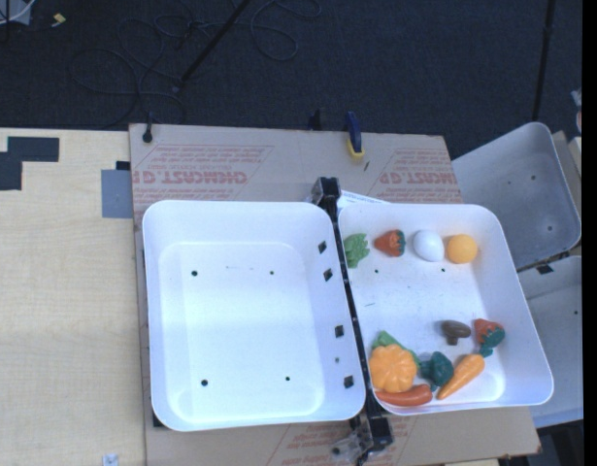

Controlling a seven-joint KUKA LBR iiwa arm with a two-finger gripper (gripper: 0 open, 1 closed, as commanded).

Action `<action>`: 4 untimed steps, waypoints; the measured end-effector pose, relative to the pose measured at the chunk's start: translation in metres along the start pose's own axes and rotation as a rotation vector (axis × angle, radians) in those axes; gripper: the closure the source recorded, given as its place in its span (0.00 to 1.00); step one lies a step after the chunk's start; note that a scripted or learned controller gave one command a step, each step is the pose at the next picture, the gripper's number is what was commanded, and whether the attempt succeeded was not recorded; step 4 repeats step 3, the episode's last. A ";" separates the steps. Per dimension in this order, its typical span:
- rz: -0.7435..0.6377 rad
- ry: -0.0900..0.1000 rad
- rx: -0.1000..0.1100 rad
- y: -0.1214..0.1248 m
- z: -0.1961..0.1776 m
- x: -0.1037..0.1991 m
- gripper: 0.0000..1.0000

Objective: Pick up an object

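Toy vegetables in right bin

A lab test bench: cardboard sheet clamped under two white bins, cables trailing on dark carpet.

A dark blue-black carpeted floor is stretching across the top, with thin black cables lying looped on it. A pale wooden tabletop is carrying a brown cardboard sheet. A grey metal panel is leaning beside it.
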State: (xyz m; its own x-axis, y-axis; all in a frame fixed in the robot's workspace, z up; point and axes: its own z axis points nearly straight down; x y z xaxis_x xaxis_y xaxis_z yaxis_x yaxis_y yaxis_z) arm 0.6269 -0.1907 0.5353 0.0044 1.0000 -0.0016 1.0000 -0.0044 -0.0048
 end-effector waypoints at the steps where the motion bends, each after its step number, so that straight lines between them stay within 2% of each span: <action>1: -0.003 0.001 0.000 -0.013 -0.002 -0.024 1.00; 2: -0.001 0.009 0.016 -0.043 0.160 -0.009 1.00; 3: -0.007 -0.003 -0.018 -0.040 0.015 0.012 1.00; 4: -0.007 -0.003 -0.018 -0.040 0.015 0.012 1.00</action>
